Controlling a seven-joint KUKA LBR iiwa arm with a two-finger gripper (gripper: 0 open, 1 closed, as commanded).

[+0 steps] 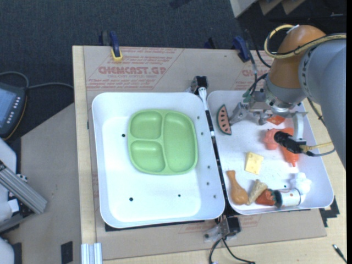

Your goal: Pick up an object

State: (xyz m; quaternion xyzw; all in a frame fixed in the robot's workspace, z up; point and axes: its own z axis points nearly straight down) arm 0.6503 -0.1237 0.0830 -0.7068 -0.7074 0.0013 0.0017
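Divided plate (163, 141) in left bin (110, 202); watermelon slice (223, 120), cheese (253, 163), drumstick (237, 188) in right bin (322, 194).

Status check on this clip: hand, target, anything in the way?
Hand low over right bin, nothing seen held. Watermelon slice to its left, carrot just below. Green plate in left bin.

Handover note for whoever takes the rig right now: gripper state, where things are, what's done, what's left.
Gripper: low over the far end of the right bin; open or shut can't be told, and nothing is seen held.
Right bin: watermelon slice by the far left wall, yellow cheese piece mid-bin, orange toy beside the gripper, chicken drumstick and a small white bottle at the near end.
Left bin: green divided plate, lying flat.
Done: nothing picked yet.
Left: grasp one object and lift it.
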